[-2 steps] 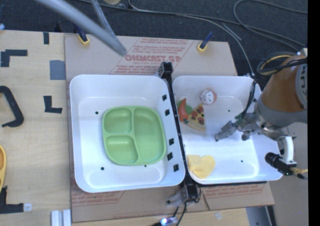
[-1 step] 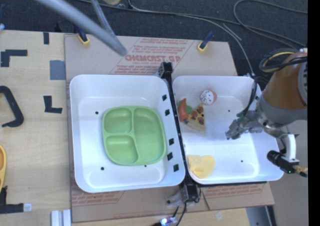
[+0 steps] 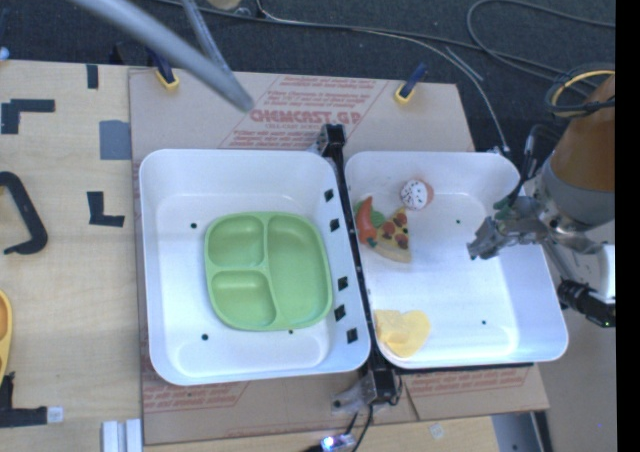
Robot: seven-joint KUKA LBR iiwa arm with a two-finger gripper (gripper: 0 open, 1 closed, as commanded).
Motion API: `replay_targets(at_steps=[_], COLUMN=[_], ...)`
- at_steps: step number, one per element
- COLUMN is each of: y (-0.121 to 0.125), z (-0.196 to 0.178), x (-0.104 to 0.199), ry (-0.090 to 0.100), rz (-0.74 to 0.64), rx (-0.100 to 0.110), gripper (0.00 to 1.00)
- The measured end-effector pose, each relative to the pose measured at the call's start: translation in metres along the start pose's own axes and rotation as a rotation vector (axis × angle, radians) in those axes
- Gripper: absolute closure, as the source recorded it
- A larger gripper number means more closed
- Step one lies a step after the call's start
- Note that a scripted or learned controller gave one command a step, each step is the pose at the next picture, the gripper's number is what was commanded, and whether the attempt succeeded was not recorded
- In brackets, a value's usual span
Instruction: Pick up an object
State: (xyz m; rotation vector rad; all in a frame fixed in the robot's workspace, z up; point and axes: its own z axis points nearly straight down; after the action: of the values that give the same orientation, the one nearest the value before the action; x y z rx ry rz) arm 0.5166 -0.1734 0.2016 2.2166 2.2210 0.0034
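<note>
The right bin (image 3: 520,330) holds three small things. A toy pizza slice (image 3: 388,232) lies near its left wall. A small round white and pink object (image 3: 415,194) sits just behind the slice. A pale yellow flat piece (image 3: 403,331) rests at the bin's front left corner. My gripper (image 3: 487,241) hangs at the right side of this bin, over bare white floor, well to the right of the pizza slice. I see nothing in it. The grey arm with its orange band (image 3: 590,155) reaches in from the right edge.
The left bin (image 3: 165,340) holds a green divided plate (image 3: 268,271). A black divider (image 3: 345,240) runs between the two bins. Cables lie on the dark floor behind the bench, and a grey pole (image 3: 130,15) crosses the top left.
</note>
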Motion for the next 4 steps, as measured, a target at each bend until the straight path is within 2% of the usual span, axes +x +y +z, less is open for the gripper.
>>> replay_targets(at_steps=[1,2,3,4], y=[0.007,0.008,0.004,0.007], z=[-0.060,-0.084,-0.085,-0.066], x=[0.005,0.005,0.059,0.110], ry=[0.000,0.001,0.002,0.002], rz=[-0.001,0.000,-0.004,-0.004], rx=[0.000,0.002,0.005,0.006], gripper=[1.00,1.00,1.00,1.00])
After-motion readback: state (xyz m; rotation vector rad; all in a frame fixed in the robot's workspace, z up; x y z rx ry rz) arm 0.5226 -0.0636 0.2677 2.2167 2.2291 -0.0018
